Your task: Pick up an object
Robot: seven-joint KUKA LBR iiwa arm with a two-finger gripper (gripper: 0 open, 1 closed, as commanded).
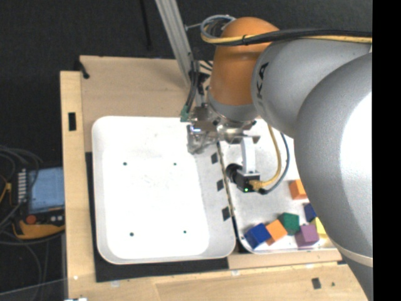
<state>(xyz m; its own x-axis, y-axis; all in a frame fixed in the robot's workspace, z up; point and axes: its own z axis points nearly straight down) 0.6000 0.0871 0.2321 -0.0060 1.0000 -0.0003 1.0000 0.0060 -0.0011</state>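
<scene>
The scene is lit evenly from above, moderately bright. The left bin [153, 187], to the left of the gripper [199, 137], is rendered nearly blown-out white, with little texture kept. Soft shadows are cast beneath the arm [313, 93]. The dark floor surround is underexposed. The arm's near surface is slightly blurred; overall sharpness is modest.

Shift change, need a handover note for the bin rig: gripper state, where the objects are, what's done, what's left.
Gripper: above the left bin's right edge, near its far corner; finger state unreadable, no object seen in it.
Objects: blue block, orange block, green block and purple block sit together at the right bin's near edge; the arm hides the rest of that bin.
Done: no pick visible.
Left: the whole pick, probably from the right bin.
</scene>
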